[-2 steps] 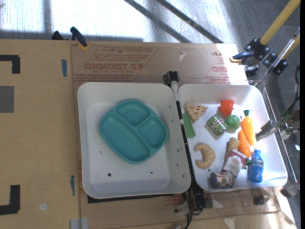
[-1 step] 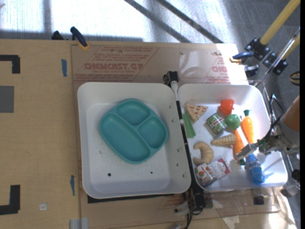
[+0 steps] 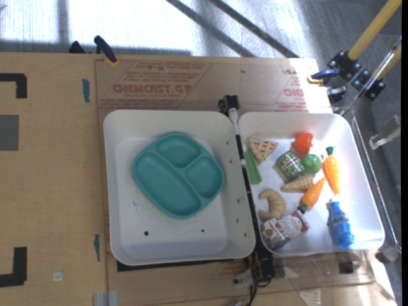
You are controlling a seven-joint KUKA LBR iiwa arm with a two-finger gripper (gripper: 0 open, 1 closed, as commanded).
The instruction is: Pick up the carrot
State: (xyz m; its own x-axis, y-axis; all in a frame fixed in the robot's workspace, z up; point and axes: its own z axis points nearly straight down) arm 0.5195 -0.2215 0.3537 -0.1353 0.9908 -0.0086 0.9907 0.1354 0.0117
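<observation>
Left bin (image 3: 127,234) holds a teal divided plate (image 3: 178,174), well left of the carrot (image 3: 330,174). In the right bin (image 3: 366,190), left of the carrot: green pod (image 3: 253,167), croissant (image 3: 273,204), green can (image 3: 290,165), red pepper (image 3: 303,142). A smaller orange piece (image 3: 311,195) lies just beside the carrot's tip. The carrot lies near the bin's right wall, green top pointing away. Blue bottle (image 3: 340,222) sits just below it.
</observation>
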